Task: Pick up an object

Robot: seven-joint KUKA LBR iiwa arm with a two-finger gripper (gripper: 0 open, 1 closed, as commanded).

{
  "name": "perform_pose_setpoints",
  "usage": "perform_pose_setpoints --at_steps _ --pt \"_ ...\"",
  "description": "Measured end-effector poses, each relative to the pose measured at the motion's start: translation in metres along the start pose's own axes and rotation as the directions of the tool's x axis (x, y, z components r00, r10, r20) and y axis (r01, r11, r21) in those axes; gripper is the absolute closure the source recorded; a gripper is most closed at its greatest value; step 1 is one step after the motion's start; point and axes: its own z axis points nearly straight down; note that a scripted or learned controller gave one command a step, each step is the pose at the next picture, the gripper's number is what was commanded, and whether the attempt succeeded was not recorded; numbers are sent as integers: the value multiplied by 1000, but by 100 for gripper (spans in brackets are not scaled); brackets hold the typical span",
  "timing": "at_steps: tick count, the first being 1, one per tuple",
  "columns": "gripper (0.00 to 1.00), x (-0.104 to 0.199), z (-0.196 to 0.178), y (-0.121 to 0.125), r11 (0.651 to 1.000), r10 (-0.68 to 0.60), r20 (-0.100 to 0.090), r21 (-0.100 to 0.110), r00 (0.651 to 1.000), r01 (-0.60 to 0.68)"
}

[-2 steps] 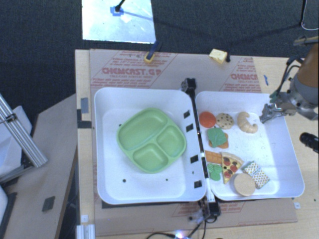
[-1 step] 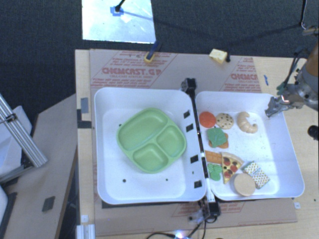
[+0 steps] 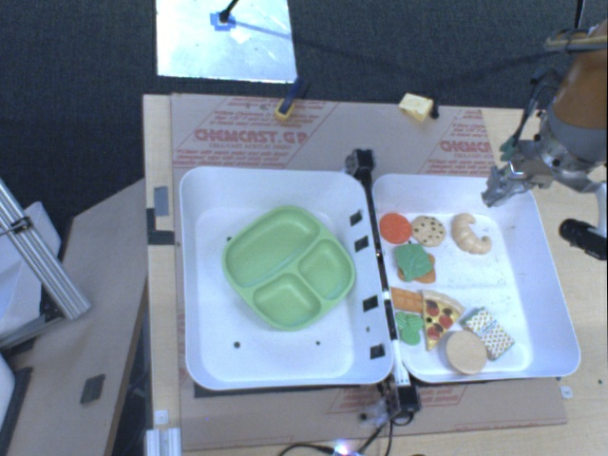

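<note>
The right bin (image 3: 532,255) holds several toy foods: a red tomato slice (image 3: 395,227), a chocolate-chip cookie (image 3: 428,231), a croissant (image 3: 470,233), a green-and-orange piece (image 3: 415,262), a pizza slice (image 3: 439,315), a green leafy piece (image 3: 409,327), a round tan disc (image 3: 466,351) and a checkered wrapped piece (image 3: 489,332). My gripper (image 3: 501,186) hangs over the bin's far right corner, above and right of the croissant. Nothing shows between its fingers.
The left bin (image 3: 204,350) holds a green three-compartment plate (image 3: 289,266). A black divider with clips (image 3: 373,264) runs between the bins. A yellow block (image 3: 415,107) lies on the board behind the bins. The arm (image 3: 579,112) enters from the upper right.
</note>
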Motion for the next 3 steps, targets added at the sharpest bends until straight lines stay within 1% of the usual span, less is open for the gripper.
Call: perform_pose_setpoints --at_steps 1,2,3 --pt "100 49 0 20 1000 0 -1 1 1000 0" --pt "100 82 4 59 1000 1 -1 1 1000 -1" --pt "100 82 8 57 1000 4 1 2 1000 -4"
